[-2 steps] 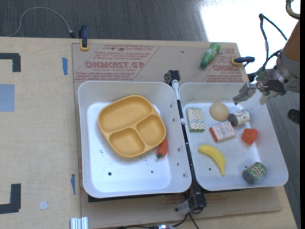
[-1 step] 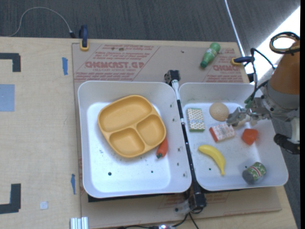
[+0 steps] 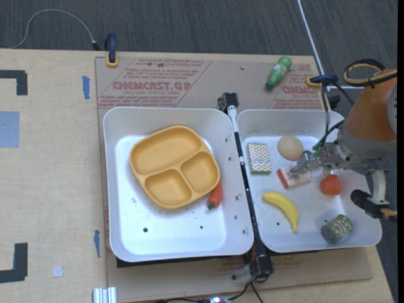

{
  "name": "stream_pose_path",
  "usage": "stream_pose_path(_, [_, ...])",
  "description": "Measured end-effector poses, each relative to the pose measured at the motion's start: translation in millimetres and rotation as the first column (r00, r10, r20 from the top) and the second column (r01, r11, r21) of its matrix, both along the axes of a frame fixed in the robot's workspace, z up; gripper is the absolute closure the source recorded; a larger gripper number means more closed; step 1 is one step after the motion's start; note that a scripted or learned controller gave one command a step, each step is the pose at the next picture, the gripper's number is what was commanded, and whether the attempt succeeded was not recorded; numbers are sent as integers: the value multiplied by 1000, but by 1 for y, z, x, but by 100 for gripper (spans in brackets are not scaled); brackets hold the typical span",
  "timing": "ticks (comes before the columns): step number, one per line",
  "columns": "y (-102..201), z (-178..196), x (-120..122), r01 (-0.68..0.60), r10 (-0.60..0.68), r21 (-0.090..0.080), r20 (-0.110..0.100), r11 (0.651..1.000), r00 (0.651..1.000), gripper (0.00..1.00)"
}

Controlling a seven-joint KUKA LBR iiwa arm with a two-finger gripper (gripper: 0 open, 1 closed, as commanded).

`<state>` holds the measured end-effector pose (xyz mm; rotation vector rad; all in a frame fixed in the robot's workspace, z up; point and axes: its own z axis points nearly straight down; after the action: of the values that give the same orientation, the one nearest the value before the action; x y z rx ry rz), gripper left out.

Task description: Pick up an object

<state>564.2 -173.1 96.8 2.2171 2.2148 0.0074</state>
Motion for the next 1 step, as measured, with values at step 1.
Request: stream_pose_path(1, [46,-6,-36,-1,1,-3,7,1000,1000,0])
